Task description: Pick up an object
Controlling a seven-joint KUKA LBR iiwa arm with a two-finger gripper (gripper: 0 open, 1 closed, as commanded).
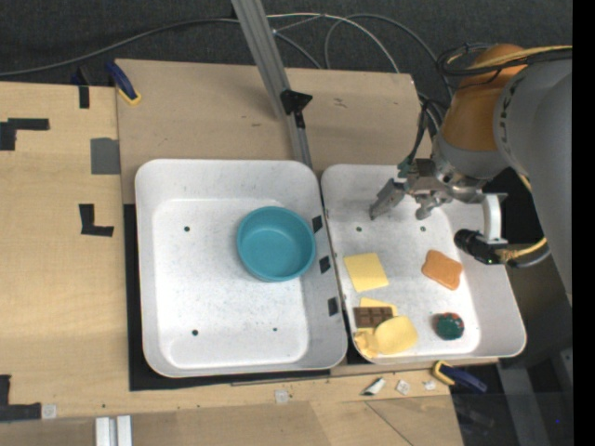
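Observation:
My gripper [403, 206] hangs over the far part of the right bin [349, 189], open, with nothing between its two fingers. Nearer the camera in that bin lie a yellow square block [366, 271], an orange block [442, 269], a dark green round object [449, 325], a small brown piece [373, 318] and a pale yellow lump [391, 336]. All of these sit apart from the gripper, on the bin floor. A teal bowl [274, 242] stands in the left bin [158, 203].
A slanted metal pole [270, 63] rises behind the bins. Cables run across the dark background at the top. The arm's grey and orange body [493, 100] fills the upper right. Small clamps sit at the bench's corners.

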